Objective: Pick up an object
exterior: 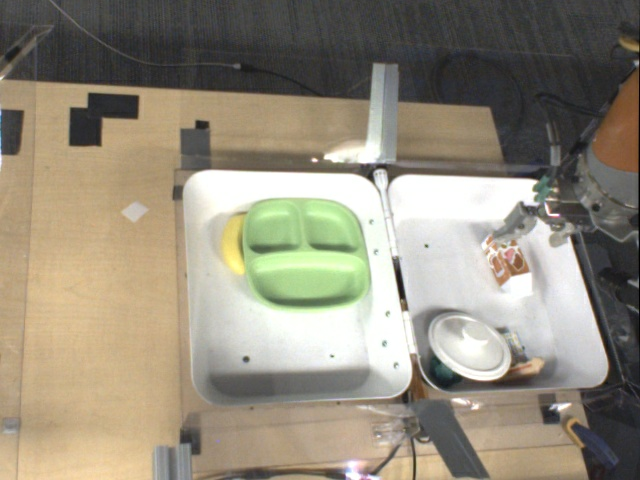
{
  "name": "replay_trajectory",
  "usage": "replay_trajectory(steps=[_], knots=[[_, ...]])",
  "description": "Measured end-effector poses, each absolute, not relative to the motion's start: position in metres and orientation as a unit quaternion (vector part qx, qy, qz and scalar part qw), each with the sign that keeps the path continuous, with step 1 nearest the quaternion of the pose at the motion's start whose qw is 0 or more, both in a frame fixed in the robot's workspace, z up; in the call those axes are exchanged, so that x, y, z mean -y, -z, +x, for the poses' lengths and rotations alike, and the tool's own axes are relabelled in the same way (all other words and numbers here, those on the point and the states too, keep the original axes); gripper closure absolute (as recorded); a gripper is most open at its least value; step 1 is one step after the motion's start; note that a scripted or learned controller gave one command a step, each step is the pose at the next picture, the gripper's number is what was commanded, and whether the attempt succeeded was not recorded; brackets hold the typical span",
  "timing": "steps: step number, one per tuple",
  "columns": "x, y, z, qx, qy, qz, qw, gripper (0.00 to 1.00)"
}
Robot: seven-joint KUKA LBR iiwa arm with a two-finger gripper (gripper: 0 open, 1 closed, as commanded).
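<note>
Snack packet (508, 263) in right bin (560, 308), light, crinkly, slippery; pinch its upper edge; tool (527, 218) just above, grip state unclear.

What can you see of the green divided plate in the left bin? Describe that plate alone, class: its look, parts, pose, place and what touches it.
The green divided plate is a light green, matte, plastic-looking tray with rounded corners. Raised ridges split it into three compartments: two small ones on the far side and one wide one nearer the camera. It lies flat, open side up, in the far half of the left bin, close to its right wall. A yellow object sticks out from under its left edge, touching it. Nothing lies in its compartments.
</note>
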State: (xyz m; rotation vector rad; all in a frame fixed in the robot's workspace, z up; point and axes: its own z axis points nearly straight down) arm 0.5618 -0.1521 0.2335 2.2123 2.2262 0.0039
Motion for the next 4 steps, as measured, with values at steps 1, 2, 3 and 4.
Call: replay_trajectory(steps=[1, 2, 3, 4], knots=[[0.189, -0.116, 0.627, -0.736, -0.0006, 0.677, 0.001, 0.0], [0.173, -0.089, 0.621, -0.654, -0.0031, 0.757, 0.004, 0.0], [0.172, -0.103, 0.624, -0.656, -0.0055, 0.755, 0.007, 1.0], [0.107, -0.205, 0.638, -0.641, -0.0025, 0.768, 0.002, 1.0]])
